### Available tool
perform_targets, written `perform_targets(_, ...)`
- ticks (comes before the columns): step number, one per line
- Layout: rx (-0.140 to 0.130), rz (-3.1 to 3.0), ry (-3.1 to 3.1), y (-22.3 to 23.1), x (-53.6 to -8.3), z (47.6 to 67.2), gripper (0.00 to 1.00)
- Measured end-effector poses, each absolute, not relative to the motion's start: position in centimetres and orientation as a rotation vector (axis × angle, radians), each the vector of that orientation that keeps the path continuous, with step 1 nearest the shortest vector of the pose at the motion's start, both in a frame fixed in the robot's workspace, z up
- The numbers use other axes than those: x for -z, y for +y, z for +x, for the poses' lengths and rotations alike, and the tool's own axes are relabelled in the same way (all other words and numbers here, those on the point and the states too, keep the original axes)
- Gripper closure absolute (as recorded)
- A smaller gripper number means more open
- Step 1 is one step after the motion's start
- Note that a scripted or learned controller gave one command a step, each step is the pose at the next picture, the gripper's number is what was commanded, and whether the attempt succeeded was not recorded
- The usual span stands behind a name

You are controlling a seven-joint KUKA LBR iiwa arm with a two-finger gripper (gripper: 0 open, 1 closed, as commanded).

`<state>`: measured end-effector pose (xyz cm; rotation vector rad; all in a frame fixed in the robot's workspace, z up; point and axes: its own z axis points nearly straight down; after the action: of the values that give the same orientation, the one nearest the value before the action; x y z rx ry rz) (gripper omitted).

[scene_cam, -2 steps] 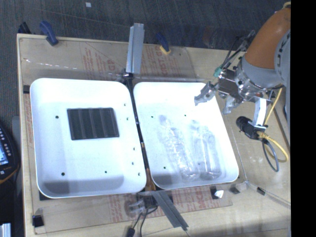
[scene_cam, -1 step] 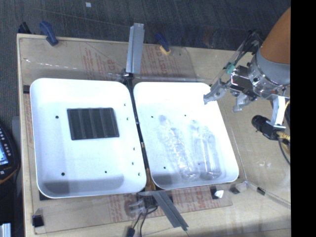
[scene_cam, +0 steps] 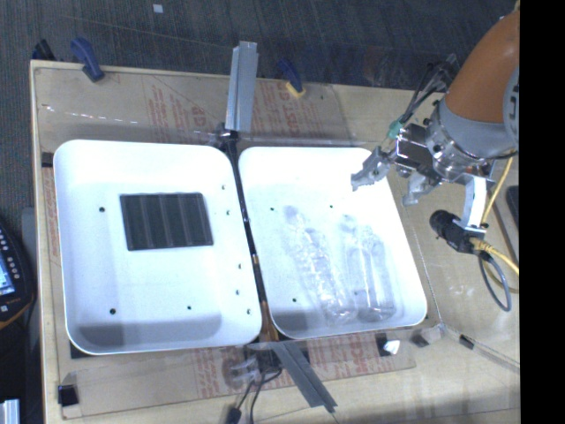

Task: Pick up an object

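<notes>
Gripper [scene_cam: 388,186]: I find it over the far right corner of the right bin [scene_cam: 265,179], close to that bin's rim. Its fingers [scene_cam: 365,178] are spread apart, with nothing between them.

Task items: two clear bottles lie flat on the right bin's floor, in its near half.
- The first clear bottle [scene_cam: 309,259] lies toward the bin's middle.
- The second clear bottle [scene_cam: 366,268] lies beside it, nearer the bin's right wall.
- They are roughly parallel and close together; I cannot tell whether they touch.
- Both are apart from the gripper and faint against the white floor.

Surroundings:
- The left bin [scene_cam: 88,175] adjoins the right bin's left side and holds a dark ribbed block [scene_cam: 166,221], lying flat.
- A grey metal bar [scene_cam: 241,87] stands at the far end of the seam between the bins.
- A blue clamp [scene_cam: 291,76] sits beyond the right bin's far edge.
</notes>
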<state>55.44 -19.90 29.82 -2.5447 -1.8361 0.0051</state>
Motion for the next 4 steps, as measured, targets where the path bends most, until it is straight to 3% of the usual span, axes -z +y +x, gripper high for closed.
perform_targets(1, -0.005, -2.545, -1.836, -19.9, -29.8, 55.4, 0.0)
perform_targets(2, 0.0, -2.586, -1.785, -20.4, -32.6, 54.2, 0.0)
perform_targets(3, -0.007, -2.868, -1.271, -18.9, -24.6, 47.6, 0.0)
perform_targets(4, -0.006, -3.108, -0.416, -16.0, -19.8, 47.7, 0.0)
